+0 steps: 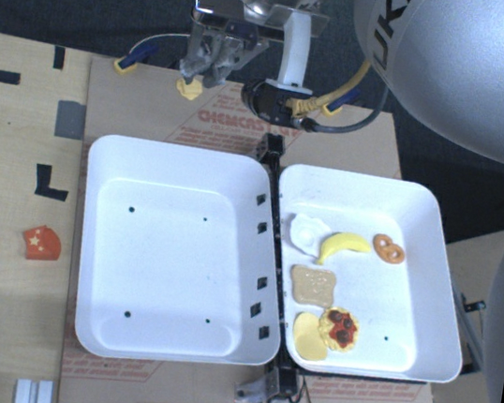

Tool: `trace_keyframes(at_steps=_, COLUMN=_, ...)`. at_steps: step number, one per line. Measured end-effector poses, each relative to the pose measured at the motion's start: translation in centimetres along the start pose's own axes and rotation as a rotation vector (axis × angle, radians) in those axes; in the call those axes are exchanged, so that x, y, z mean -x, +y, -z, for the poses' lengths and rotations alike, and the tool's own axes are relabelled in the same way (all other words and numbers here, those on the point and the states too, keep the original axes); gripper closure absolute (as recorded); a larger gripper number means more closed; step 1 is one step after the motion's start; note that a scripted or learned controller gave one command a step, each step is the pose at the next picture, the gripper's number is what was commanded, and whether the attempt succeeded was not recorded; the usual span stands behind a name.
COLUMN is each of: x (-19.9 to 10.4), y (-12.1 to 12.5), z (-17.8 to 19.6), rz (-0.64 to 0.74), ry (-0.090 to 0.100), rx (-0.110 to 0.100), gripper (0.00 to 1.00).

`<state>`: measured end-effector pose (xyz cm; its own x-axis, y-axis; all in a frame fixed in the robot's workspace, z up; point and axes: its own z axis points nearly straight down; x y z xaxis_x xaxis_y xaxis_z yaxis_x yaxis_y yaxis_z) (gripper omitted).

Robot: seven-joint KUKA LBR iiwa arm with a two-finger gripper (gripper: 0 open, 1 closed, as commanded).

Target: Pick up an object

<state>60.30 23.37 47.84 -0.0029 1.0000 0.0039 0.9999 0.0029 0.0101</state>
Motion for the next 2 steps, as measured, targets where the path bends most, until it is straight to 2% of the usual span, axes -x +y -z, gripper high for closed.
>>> trace_keyframes(at_steps=1, x=0.45, y=0.13, z=6.06, rz=0.000, ry=-0.002, rx=-0.004, gripper=1.00)
trace_keyframes(at_steps=2, x=0.38, y=0.15, z=6.61, rz=0.001, ry=-0.005, rx=-0.012, gripper=1.00)
